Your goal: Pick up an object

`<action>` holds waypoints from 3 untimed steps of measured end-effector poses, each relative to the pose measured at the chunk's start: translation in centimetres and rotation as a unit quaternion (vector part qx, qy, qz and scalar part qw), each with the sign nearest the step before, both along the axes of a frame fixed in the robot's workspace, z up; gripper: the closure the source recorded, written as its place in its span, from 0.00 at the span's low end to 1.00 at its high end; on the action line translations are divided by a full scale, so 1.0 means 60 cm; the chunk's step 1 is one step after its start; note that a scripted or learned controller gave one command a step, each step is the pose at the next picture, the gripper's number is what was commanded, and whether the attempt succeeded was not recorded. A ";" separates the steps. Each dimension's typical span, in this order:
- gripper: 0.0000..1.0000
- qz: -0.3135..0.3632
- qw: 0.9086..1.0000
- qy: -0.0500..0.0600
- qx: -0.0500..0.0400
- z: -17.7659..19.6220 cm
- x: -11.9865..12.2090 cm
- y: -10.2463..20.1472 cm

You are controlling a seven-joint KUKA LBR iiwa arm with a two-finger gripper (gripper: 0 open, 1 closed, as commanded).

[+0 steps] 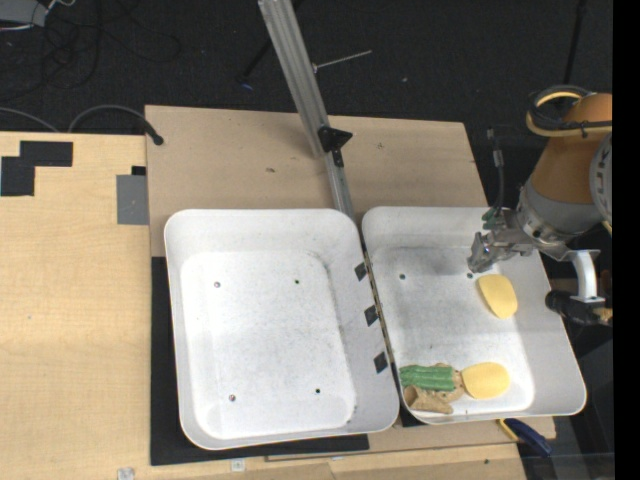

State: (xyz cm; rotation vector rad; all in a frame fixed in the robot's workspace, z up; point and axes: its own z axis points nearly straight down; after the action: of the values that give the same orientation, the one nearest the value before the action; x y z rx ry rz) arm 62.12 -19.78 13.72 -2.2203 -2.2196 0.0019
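Lowest in the right bin (560, 393), a yellow round piece (486, 379) touches a green toy (428, 376) and a tan piece (432, 400). Higher, a yellow oval (497, 295) lies just below the gripper (483, 258); jaw state unclear.

two shallow white bins — left bin (190, 268), right bin (420, 233) — side by side on the table (70, 298); slanted metal rail (300, 78) behind.

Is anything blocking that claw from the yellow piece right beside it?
Nothing visible. The gripper sits just up-left of the yellow piece in the right bin, with bare floor between.
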 end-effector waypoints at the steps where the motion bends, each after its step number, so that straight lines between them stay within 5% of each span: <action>1: 1.00 0.001 1.000 -0.002 0.000 0.076 0.008 0.009; 3: 1.00 0.002 1.000 -0.002 -0.001 0.200 0.022 -0.005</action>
State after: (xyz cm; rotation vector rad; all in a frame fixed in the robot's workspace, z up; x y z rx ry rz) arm 63.44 -20.07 25.73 -2.2184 -2.2265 -0.0011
